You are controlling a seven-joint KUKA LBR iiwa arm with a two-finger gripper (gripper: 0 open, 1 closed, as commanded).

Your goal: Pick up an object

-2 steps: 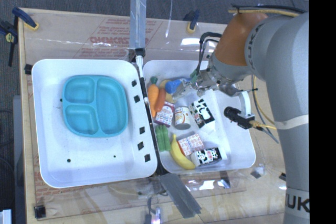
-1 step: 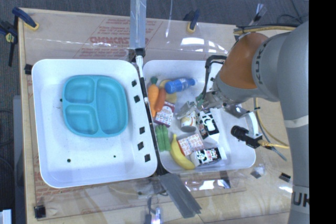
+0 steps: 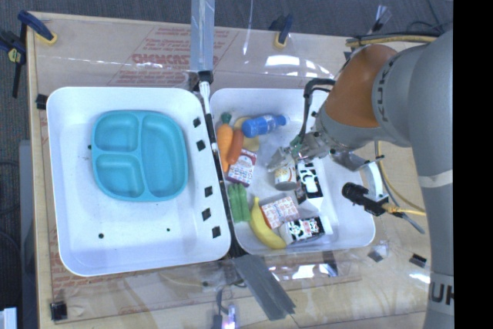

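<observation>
Gripper (image 3: pixel 296 156) is low in the right bin (image 3: pixel 350 231), over the clutter; can't tell its state from this angle. Nearest target looks like the small silvery packet (image 3: pixel 282 176) just beside it, black-white carton (image 3: pixel 310 181) touching on the right. Advice: come down vertical, center on one item, avoid straddling two. Banana (image 3: pixel 264 227) and carrot (image 3: pixel 225 144) are easier, less crowded.
</observation>
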